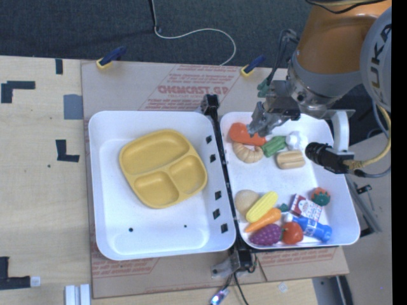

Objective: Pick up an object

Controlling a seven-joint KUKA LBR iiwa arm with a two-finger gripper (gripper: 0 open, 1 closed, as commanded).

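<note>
- Printed in faded red on the cardboard sheet [191,89] under the bins: "CHEMCAST GP", upside down toward the far edge; further red lettering along the near edge too faint to read.
- Part of a large black "KUKA" marking on the grey arm [346,49] at the right edge, cut off by the frame.
- Small red-and-white carton [301,206] in the right bin [343,196], print too small to read.
- Light wooden counter [38,189] with black tape marks at the left; dark carpet beyond the far edge, crossed by a thin white cable [191,35].
- Blue-and-yellow clamps [110,56] pinning the cardboard's far corners.
- Left bin [105,189] carrying a yellow three-compartment plate [163,168].
- Right bin, far end: orange toy piece [240,134], croissant [247,152], green piece [275,146], bread roll [290,159], small white item just beside the green piece.
- Right bin, near end: pale round item, corn cob [261,206], carrot [264,220], purple grapes [267,234], tomato [292,233], blue bottle [316,229], small red-and-green fruit [320,196].
- Claw [262,128] low over the far end of the right bin, tips just beside the orange piece and green piece; cannot tell whether apart or together, nor whether touching anything.
- Upper arm cut off at the top and right edges.
</note>
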